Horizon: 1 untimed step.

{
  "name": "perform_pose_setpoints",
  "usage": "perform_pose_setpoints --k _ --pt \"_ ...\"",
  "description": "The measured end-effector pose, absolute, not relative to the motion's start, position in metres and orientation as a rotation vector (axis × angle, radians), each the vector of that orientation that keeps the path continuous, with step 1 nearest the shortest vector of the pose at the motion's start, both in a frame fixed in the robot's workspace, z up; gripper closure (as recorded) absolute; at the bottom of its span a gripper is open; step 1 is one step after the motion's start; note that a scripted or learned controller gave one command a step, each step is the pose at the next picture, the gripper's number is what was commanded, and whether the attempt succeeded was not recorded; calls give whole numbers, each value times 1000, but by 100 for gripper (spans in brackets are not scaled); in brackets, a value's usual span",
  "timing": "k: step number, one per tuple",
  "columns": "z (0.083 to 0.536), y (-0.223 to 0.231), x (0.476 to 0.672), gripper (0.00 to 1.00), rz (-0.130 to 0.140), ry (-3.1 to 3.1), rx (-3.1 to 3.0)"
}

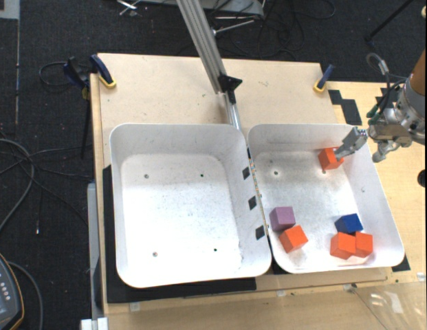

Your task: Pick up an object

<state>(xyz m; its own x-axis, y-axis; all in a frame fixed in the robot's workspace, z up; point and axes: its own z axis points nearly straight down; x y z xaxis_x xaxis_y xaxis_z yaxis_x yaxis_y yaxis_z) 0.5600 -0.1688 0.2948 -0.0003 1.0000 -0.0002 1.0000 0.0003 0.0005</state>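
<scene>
Right now gripper jaws spread wide, one finger tip against orange cube, nothing clamped. Right bin also holds purple cube, blue cube, three orange blocks.

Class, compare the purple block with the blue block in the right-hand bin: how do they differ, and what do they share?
Colour: the purple block is pale violet; the blue block is dark blue.
Place: the purple block lies near the bin's left wall; the blue block lies towards its right side.
Neighbours: the purple block meets one orange block; the blue block adjoins two.
Shared: both are small cubes in the same bin.
</scene>
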Motion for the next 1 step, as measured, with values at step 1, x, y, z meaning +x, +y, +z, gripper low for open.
perform_pose_setpoints --k 1 --pt "112 -219 550 0 -7 2223 2228"
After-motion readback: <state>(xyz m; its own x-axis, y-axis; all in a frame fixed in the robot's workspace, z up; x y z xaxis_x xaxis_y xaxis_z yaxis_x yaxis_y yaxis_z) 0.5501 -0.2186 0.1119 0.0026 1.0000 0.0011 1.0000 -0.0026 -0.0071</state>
